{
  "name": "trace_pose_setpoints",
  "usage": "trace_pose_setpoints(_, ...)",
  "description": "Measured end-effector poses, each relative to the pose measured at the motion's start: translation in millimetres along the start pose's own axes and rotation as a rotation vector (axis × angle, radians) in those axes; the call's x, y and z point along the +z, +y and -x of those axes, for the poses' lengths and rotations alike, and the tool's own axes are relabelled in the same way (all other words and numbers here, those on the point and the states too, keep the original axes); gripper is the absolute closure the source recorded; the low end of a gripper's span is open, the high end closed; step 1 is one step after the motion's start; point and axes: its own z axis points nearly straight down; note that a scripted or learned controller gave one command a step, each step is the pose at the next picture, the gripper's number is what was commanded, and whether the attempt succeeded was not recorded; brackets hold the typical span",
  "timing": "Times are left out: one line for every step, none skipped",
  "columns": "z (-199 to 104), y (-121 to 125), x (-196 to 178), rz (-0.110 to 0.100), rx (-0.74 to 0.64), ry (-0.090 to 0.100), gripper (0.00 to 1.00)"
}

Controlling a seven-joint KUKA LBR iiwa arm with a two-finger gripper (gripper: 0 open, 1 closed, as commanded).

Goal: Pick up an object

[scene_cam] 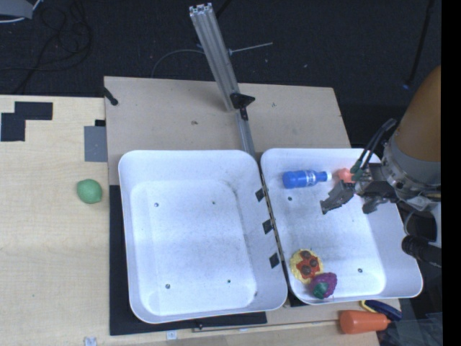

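Lower edge of frame: orange piece [362, 321] on the worktop [43, 215], outside the bins.

Right bin [403, 283], lower part: yellow toy [305, 263] touching a purple-green toy [323, 285]. Both look small, soft and light, lumpy to grip.

Right bin, upper part: blue bottle [304, 178] lying on its side. Likely light, stiff, smooth, prone to roll; best taken across its middle.

Claw [350, 200] hangs just right of the bottle, fingers apart, nothing between them.

Left bin [130, 166]: bare white floor.

Left of frame: green ball [89, 191] on the worktop.
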Motion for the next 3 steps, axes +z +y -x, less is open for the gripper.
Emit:
trace_pose_setpoints(7, -4, 46, -0.004, 0.001, 0.000, 0.00)
trace_pose_setpoints(7, 1, 90, -0.004, 0.000, 0.000, 0.00)
trace_pose_setpoints(4, 0, 133, -0.004, 0.000, 0.001, 0.00)
